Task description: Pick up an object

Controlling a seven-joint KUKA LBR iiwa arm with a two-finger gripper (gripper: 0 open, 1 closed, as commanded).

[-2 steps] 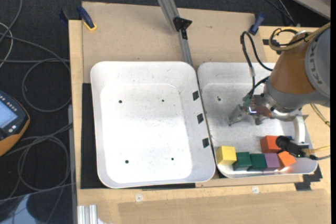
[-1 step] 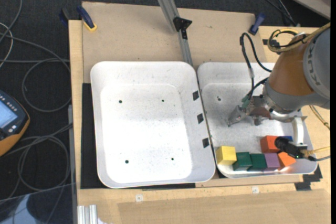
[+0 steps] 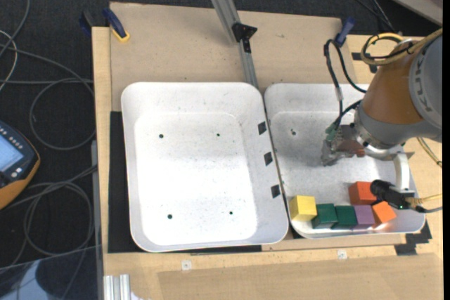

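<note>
My gripper (image 3: 332,152) hangs low over the middle of the right bin (image 3: 299,116), pointing down at bare white floor. No object shows beneath it. Along the bin's front edge lies a row of blocks: a yellow block (image 3: 304,206), two green blocks (image 3: 325,215) (image 3: 345,216), a purple block (image 3: 364,215) and an orange block (image 3: 384,211). A red-orange block (image 3: 361,191) sits just behind the row, to the gripper's front right. The gripper stands apart from all of them.
The left bin (image 3: 140,109) lies beside the right one, its raised wall between them. A slanted metal pole (image 3: 225,3) rises from the bench at the back. Cables trail on the dark floor at left.
</note>
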